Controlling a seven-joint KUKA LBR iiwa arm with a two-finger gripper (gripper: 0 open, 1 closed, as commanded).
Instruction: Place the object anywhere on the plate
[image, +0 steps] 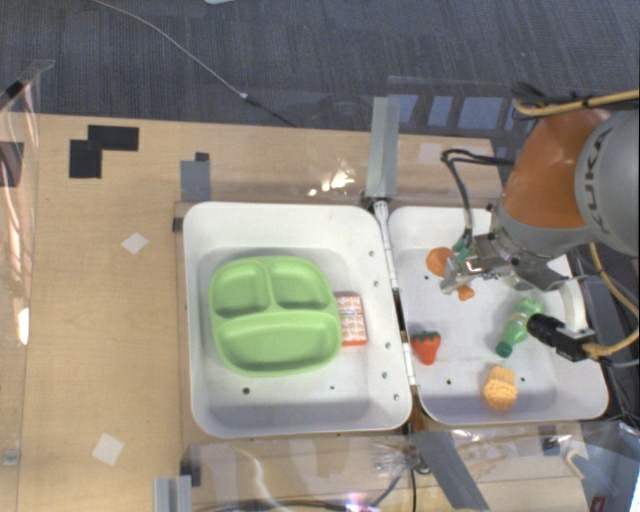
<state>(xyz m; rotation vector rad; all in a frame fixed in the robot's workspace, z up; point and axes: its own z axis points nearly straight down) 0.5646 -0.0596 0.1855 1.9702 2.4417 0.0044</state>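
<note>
A green divided plate (275, 315) lies in the left bin (200, 400). My gripper (461, 274) hangs over the upper left part of the right bin (570, 400), on the grey arm with the orange band. An orange toy piece (437, 262) lies right at the gripper's left side, and a smaller orange bit (465, 293) shows just below it. Whether either piece is touched or held cannot be made out.
A small red and white box (350, 319) rests against the plate's right edge. The right bin also holds a red strawberry-like toy (427, 346), a green bottle (514, 333) and a yellow corn-like toy (500, 388). A metal divider (381, 150) runs between the bins.
</note>
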